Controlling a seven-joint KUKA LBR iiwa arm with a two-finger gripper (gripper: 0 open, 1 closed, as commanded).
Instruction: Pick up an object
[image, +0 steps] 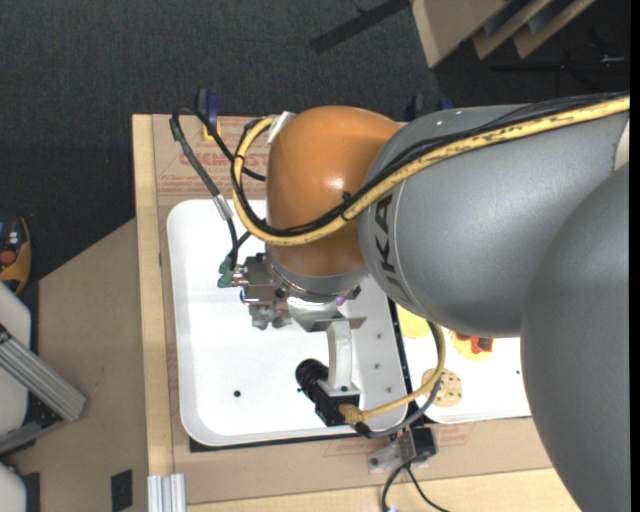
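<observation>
Tan dotted disc (448, 386), the nearest thing worth picking, lies at the inner edge of the bin on the view's right (495, 405), partly hidden. About level with it, on the floor of the left-hand bin (190, 330), is one small dark speck (237, 393), too small to identify. Just beyond the disc, in the same bin, sits a yellow piece (468, 345) with an orange-red end, mostly covered by the arm (500, 220). Both lie loose on the white floor, apparently as stock for the program to grab, and both are well apart from the claw (265, 308). That claw hangs farther in, over the middle of the left-hand bin, wrist turned straight down beneath the orange band (310, 180), a pose that suits a top-down grab. It looks low over the floor, though I cannot tell whether it touches. The wrist covers its tip, so I cannot tell whether the claw is spread or pressed together, and nothing is seen gripped in it. If the aim is here, I judge the try unlikely to catch either object.
</observation>
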